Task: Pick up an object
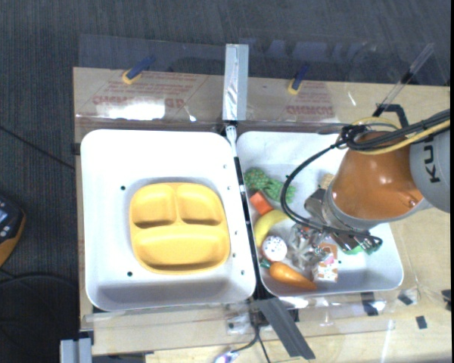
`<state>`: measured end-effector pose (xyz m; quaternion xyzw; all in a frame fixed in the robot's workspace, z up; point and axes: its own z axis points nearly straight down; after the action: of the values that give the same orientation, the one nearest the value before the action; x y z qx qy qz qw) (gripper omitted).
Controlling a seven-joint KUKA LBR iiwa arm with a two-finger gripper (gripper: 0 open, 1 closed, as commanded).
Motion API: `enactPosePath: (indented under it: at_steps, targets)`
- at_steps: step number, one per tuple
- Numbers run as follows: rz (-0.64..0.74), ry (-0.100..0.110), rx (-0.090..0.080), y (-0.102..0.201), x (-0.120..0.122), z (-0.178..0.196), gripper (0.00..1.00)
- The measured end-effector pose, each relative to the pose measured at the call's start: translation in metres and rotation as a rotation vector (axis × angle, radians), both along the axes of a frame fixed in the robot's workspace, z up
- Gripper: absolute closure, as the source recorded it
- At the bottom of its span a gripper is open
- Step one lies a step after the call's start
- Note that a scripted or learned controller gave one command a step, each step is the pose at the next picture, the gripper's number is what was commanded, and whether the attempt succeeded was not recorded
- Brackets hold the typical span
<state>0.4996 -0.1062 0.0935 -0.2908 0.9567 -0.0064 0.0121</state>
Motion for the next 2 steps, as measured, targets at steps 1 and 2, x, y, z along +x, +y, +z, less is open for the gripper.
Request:
enactPosePath:
  at_steps: [1,2]
  targets:
    - [0.341,0.021,-0.002,0.011,0.053,-0.002,0.00]
    - [0.351,0.009,-0.005,-0.033,-0.009,-0.001,0.00]
